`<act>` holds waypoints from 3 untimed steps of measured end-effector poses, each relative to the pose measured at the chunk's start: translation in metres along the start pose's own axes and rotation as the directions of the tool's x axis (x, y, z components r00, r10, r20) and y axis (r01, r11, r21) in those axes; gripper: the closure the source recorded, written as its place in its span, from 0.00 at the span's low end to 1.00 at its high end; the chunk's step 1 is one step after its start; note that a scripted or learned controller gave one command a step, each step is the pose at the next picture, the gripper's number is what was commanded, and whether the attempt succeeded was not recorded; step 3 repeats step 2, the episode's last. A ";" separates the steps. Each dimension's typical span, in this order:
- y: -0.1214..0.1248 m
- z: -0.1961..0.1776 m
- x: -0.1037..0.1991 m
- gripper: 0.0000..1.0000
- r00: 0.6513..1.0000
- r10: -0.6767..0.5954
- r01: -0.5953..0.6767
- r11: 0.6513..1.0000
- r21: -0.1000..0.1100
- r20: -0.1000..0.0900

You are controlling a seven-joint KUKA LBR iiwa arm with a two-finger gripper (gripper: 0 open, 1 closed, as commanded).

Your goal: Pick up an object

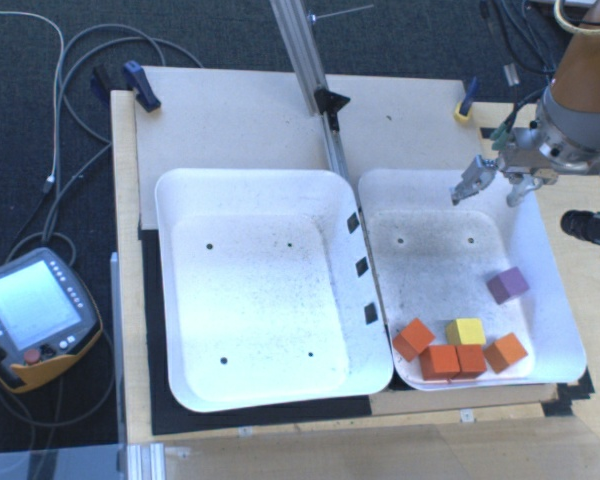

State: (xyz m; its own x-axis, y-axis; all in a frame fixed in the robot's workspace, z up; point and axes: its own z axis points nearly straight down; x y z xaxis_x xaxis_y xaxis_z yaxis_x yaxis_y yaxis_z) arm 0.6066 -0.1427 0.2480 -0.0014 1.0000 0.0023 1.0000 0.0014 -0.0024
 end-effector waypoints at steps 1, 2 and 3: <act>-0.046 0.098 -0.036 0.00 1.000 0.005 -0.005 1.000 0.008 0.000; -0.064 0.131 -0.071 0.00 1.000 -0.001 0.002 1.000 -0.023 0.012; -0.064 0.131 -0.071 0.00 1.000 -0.001 0.002 1.000 -0.023 0.012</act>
